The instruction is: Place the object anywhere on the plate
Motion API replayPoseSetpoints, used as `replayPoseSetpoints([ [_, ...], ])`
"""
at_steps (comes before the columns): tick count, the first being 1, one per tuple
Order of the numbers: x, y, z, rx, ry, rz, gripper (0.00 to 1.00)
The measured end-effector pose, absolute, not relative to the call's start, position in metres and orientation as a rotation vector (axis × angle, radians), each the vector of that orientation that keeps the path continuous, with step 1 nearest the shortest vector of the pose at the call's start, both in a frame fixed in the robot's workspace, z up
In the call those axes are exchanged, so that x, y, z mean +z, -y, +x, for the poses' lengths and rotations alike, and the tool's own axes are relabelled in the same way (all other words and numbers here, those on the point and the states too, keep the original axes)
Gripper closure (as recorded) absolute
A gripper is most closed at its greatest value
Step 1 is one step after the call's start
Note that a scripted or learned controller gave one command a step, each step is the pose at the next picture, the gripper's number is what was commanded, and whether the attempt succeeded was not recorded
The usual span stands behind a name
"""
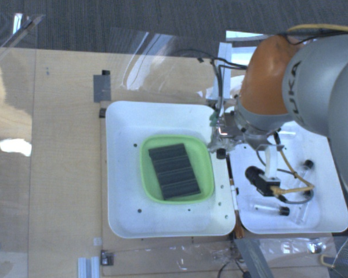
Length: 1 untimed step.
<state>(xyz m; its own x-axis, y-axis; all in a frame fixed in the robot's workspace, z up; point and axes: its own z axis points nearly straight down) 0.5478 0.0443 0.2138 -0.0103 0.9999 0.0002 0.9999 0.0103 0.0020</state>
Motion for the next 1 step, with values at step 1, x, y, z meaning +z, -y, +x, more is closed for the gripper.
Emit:
replayPoseSetpoints([
  [1, 0.2140, -0.0440, 0.5478, 0.003, -2.231, 2.210, 0.00],
])
